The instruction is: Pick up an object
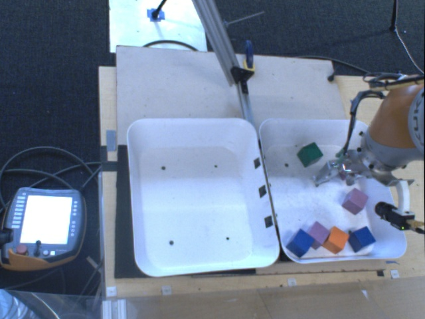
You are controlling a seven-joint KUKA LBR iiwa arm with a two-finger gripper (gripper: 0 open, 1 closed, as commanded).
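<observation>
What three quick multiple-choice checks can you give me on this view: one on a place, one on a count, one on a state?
1. Where does the green block lie?
A. near the far wall of the right bin
B. in the left bin
C. on the bench beside the bins

2. How many blue blocks are in the right bin?
A. one
B. two
C. four

3. What is the state of the orange block?
A. lifted by the arm
B. lying in the left bin
C. lying in the right bin among other blocks

Answers:
1 A: it sits alone near that bin's far wall.
2 B: one and another lie at the near wall.
3 C: it rests between a purple block and a blue one.
</observation>
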